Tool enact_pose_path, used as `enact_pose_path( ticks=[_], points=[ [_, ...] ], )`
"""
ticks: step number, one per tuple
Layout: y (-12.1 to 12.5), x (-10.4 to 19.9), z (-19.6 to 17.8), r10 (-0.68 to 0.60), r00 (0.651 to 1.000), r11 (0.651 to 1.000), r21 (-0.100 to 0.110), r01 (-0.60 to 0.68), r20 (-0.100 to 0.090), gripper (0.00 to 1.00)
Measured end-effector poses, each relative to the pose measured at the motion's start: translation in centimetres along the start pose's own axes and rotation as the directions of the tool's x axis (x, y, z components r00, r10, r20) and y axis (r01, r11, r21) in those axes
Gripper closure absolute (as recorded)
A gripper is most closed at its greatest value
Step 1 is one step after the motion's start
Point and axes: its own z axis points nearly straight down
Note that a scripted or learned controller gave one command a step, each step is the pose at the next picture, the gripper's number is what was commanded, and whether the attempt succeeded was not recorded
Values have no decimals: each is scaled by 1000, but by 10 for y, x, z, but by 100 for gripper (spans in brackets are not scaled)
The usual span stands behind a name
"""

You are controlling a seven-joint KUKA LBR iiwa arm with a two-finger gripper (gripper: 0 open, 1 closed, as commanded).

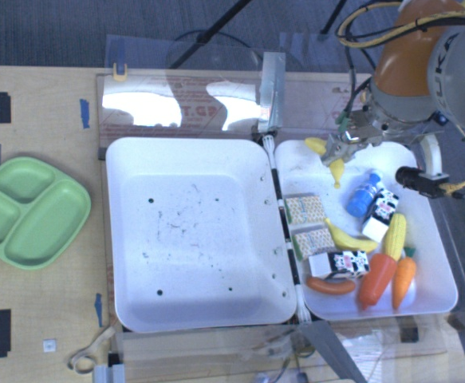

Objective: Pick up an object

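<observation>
Toys are crowding the right bin (435, 290) at lower right; the pincer (345, 142) is hovering at its upper edge, seemingly pinching a yellow banana (336, 168), though blur hides the grip.

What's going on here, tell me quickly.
A grey robot arm reaches in over the right bin, its gripper low at the far end, right by a small yellow piece. Whether it grips anything cannot be told. The bin's toys lie loose: a blue bottle, a banana, a corn cob, a carrot, a sausage. A green plate sits off to the left.
</observation>
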Motion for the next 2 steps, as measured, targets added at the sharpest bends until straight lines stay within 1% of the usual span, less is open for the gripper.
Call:
enact_pose_path(
  ticks=[1, 2],
  points=[
    [-2, 8, -129, 36, 999, 999, 1, -36, 0, 100],
    [-45, 39, -68, 178, 984, 984, 5, -178, -2, 100]
  ],
)
